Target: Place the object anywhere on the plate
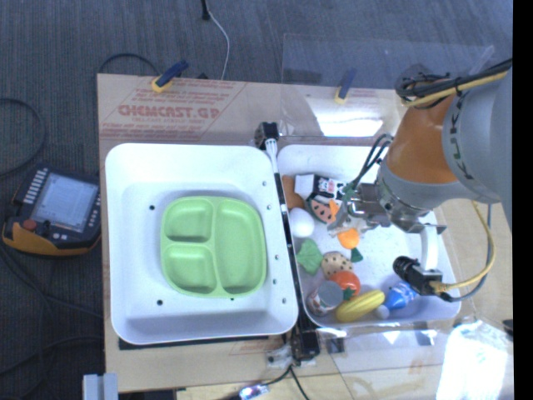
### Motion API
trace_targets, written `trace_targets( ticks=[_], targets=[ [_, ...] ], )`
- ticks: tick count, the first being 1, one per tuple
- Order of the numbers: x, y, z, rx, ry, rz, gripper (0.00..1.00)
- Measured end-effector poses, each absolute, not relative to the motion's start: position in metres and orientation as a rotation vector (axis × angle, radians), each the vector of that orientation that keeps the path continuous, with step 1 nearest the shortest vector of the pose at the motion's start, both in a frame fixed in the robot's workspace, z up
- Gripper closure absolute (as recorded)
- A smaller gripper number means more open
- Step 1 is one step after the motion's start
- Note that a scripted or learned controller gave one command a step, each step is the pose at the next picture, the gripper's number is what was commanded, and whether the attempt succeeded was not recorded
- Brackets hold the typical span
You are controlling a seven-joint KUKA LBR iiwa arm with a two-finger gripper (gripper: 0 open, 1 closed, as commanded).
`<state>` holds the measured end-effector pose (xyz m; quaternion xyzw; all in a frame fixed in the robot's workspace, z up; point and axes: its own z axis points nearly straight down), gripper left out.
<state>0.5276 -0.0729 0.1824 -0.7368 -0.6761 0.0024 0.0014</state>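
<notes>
A light green plate (214,245) with three compartments lies in the left white bin (133,182). The right bin (445,261) holds a heap of toy food. My gripper (348,213) hangs low over that bin's middle, reaching in from the right. A small orange toy with a green tip (349,239) sits right beneath it, touching or nearly touching it. Whether the gripper holds this toy is unclear from here.
In the right bin lie a white egg (301,222), a green piece (310,257), a speckled brown cookie (336,263), a red tomato (349,281), a yellow banana (360,305), a blue toy (400,297) and a black-and-white packet (320,188). A handheld controller (52,211) rests on the floor at left.
</notes>
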Motion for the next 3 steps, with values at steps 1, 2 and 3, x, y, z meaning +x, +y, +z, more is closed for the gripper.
trace_targets(
  ticks=[1,2,3],
  targets=[
    [0.5221,-0.0101,0.1824,-2.197,-2.240,0.008,1.00],
    [0.5220,-0.0118,0.1823,-2.201,-2.236,0.009,0.00],
    [0.5214,-0.0120,0.1904,-2.198,-2.236,0.015,1.00]
  ],
)
